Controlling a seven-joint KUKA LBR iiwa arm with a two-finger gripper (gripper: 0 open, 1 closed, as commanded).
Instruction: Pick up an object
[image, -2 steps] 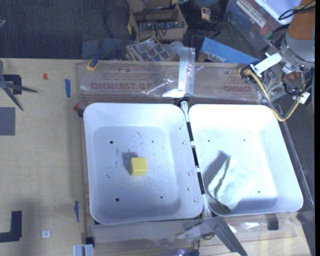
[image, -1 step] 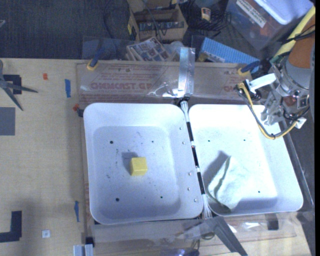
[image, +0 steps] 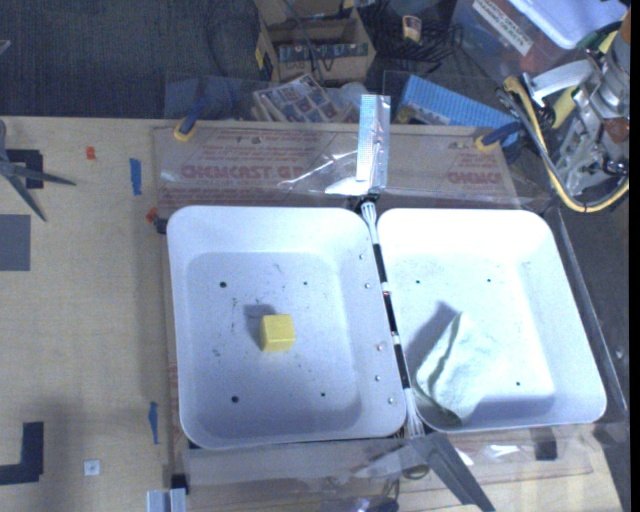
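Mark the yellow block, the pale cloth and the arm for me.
yellow block (image: 278, 332): camera view, its top face, in the left bin.
pale cloth (image: 462, 362): camera view, middle of the crumpled fabric, right bin.
arm (image: 600, 100): camera view, grey body at upper right.

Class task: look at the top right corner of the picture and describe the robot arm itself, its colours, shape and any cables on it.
The arm is pale grey and silver metal, built of rounded, ringed sections. Yellow and black cables loop around its side, with a white bracket near the top.
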